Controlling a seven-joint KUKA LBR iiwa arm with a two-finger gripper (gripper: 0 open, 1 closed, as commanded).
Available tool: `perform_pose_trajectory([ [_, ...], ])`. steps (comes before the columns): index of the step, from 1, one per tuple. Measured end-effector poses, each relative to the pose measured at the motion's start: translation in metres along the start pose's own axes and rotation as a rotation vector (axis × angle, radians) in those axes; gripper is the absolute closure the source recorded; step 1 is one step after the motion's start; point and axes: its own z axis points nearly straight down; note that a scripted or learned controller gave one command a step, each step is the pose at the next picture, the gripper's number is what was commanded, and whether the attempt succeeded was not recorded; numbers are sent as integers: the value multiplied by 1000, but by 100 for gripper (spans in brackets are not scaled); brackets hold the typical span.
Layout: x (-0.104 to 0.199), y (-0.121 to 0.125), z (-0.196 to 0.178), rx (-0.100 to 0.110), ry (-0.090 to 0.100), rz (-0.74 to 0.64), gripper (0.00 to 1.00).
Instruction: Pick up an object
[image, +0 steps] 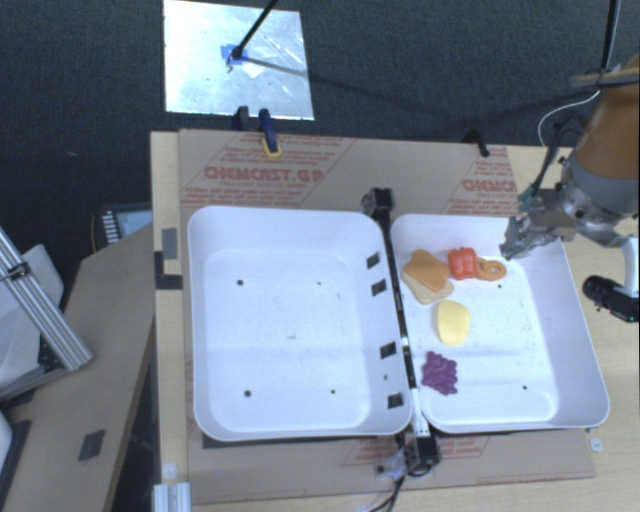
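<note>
The arm's gripper hovers at the right bin's far edge, just beside the orange toy. Whether its jaws are spread or closed cannot be told; they seem to hold nothing.

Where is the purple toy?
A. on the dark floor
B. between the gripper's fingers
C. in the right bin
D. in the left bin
C: the purple toy lies in the right bin, below the yellow one, away from the gripper.
</note>
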Motion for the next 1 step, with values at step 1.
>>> perform_pose_trajectory([
  [1, 136, -48, -44, 1, 4, -11, 100],
])
